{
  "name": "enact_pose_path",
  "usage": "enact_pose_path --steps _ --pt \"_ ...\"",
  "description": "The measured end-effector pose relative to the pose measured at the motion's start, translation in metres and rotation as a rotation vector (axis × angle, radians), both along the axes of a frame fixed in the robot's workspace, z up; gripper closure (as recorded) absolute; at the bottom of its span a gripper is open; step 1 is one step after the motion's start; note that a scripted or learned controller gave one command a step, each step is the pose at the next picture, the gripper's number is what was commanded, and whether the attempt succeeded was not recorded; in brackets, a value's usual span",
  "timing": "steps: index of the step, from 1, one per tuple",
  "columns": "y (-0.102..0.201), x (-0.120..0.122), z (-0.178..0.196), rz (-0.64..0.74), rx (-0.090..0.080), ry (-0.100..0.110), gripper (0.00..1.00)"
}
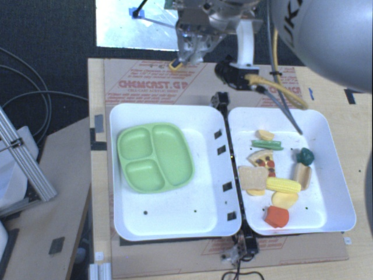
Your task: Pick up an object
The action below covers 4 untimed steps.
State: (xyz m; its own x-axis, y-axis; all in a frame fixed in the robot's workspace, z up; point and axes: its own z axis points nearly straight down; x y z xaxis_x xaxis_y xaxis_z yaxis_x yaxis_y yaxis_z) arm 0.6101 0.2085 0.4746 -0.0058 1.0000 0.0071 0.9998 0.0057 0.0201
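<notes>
- Dark carpeted floor (46, 16) behind a pale wooden bench (64, 156); black cables (29, 98) looping over the floor left of the bench; bright reflective panel (134, 16) on the floor beyond the bench's far edge.
- Brown cardboard sheet (145, 80) with red print laid on the bench, under both bins.
- Left bin (175, 214), white and shallow, on the bench's middle; green divided tray (154, 156) with three compartments lying flat in its left half.
- Right bin (326, 203), touching the left bin along a black hinged seam (227, 156).
- Toy food clustered in the right bin's centre: yellow piece (266, 135) farthest back, green bean (267, 145) just in front of it, pizza slice (263, 159), bread slice (253, 178), corn cob (283, 185), yellow wedge (284, 200), red-orange block (277, 216) nearest the front rim, hot dog (301, 175) and dark green piece (305, 156) toward the right.
- Gripper (187, 56) raised above the bench's far edge, behind the left bin, well apart from the toy food; nothing seen held; cannot tell how wide the jaws stand.
- Small yellow item (175, 66) on the cardboard just below the gripper.
- Grey arm (326, 28) filling the upper right, above the right bin.
</notes>
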Motion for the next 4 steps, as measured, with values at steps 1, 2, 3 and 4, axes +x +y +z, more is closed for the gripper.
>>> enact_pose_path --steps 1,2,3,4 --pt "-0.009 0.039 0.066 -0.005 -0.005 0.007 1.0" --pt "-0.066 0.039 0.061 -0.01 -0.008 0.017 1.0" --pt "-0.005 0.0 -0.075 0.003 -0.008 0.032 1.0" --pt "0.027 0.008 -0.186 0.0 -0.008 0.026 1.0"
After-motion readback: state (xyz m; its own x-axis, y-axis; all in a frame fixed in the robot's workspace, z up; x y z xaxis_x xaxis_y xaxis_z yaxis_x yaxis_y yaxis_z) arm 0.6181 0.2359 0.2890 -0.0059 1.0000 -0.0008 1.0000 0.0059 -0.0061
